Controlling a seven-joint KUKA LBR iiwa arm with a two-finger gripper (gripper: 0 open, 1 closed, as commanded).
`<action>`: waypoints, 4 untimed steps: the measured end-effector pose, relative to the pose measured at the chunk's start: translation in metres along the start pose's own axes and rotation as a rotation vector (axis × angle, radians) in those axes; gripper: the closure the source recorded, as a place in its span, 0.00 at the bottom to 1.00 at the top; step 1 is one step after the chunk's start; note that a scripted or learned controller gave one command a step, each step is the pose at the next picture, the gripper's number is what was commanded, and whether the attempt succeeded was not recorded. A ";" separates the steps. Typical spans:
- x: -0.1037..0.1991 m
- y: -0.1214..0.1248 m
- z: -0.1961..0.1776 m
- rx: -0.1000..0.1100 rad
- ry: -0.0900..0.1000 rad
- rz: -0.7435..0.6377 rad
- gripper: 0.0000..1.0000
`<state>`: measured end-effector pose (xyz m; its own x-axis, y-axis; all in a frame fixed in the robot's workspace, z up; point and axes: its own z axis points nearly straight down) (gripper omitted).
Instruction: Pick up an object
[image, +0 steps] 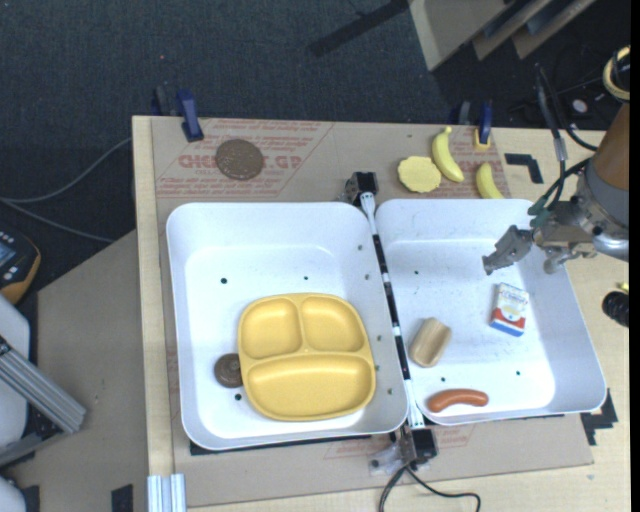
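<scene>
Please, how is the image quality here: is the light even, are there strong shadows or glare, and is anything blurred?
Camera view: soft, even light; the white bins are bright, without harsh glare; the yellow tray casts only a faint shadow; the pincer and the arm look slightly soft, while the small carton and the sausage are sharp enough; the dark floor beyond the bench is dim.

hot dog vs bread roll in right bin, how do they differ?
The hot dog is orange-red, long and thin; the bread roll is tan, short and stubby. The hot dog lies across the bin near its front edge; the bread roll sits farther back, angled. Both lie flat in the right bin, near the divider.
</scene>
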<state>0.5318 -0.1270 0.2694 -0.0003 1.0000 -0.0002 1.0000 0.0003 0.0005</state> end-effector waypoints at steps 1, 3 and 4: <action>0.031 -0.003 0.117 0.014 0.004 -0.002 0.00; 0.024 -0.055 0.185 0.007 0.002 0.003 0.00; 0.024 -0.053 0.175 0.000 0.001 0.002 1.00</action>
<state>0.4792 -0.1027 0.0943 0.0016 1.0000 0.0005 1.0000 -0.0016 0.0005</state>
